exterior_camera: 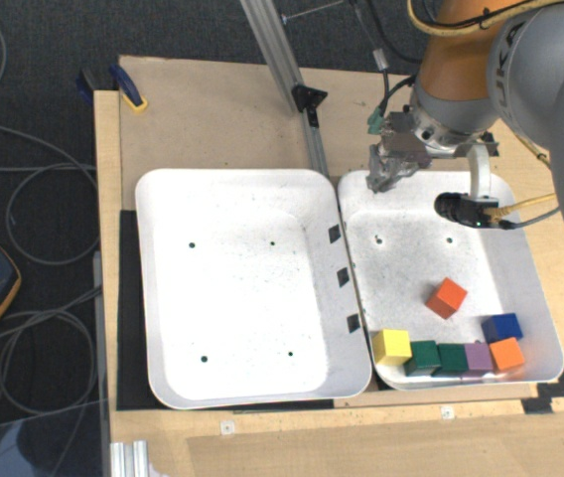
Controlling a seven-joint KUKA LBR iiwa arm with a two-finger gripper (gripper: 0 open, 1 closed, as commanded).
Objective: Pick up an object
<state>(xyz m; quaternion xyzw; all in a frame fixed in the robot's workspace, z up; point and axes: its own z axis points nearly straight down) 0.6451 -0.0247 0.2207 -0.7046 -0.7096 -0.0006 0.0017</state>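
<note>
1. Bench of pale wood fills most of the view, with dark carpet and loose cables around it and a yellow-edged handset at the left edge.
2. Arm, grey with an orange band, reaches in from the upper right and bends down toward the far edge of the right bin.
3. Left bin, white and shallow, lies on the bench with a few small dark dots on its floor.
4. Right bin sits just beside it, with small black clips along the shared edge, and holds all the blocks.
5. Metal rail slants down from the top of the view and ends near the gap between the two bins.
6. Gripper hangs over the far left corner of the right bin; nothing is seen between its fingers, and whether they are apart or together cannot be told from this angle.
7. Red-orange block lies alone, tilted, near the middle of the right bin, well apart from the gripper.
8. Along the near edge of that bin a row of blocks runs left to right: yellow block, two green blocks, purple block and orange block, each touching or just beside the next.
9. Blue block sits just behind the orange one.
</note>
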